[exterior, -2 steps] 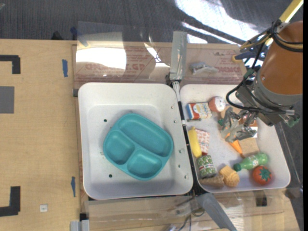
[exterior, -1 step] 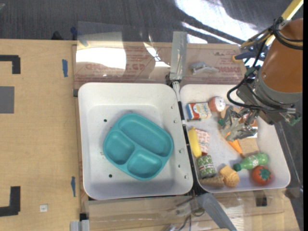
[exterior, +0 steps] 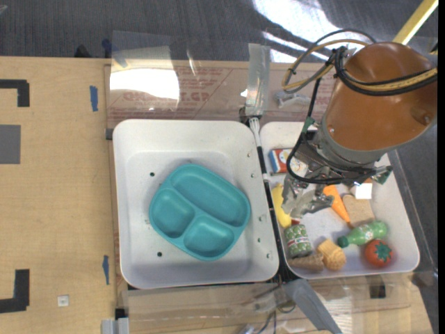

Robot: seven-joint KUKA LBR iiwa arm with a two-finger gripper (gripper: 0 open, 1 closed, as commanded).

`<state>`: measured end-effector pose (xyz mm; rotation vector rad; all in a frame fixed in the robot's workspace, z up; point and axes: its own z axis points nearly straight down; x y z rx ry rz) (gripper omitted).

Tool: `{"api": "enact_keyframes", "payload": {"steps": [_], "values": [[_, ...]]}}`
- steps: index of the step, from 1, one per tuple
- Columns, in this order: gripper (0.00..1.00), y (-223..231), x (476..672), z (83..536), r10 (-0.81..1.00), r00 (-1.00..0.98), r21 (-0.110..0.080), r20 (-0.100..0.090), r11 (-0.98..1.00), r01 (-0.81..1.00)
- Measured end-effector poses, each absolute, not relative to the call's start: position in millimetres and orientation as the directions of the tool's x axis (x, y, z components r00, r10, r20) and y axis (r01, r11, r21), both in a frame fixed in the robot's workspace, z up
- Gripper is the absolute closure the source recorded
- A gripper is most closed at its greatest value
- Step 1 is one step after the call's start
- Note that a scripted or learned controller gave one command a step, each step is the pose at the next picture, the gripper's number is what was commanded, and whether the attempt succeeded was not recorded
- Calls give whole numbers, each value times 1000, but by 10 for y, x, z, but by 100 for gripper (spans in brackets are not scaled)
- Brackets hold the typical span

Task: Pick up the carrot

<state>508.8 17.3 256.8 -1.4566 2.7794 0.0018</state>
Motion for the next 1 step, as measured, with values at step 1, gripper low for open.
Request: {"api": "enact_keyframes", "payload": {"steps": [1], "values": [[100,-248,5212,4076,-824,-566,-13,-8,566,-824]]}}
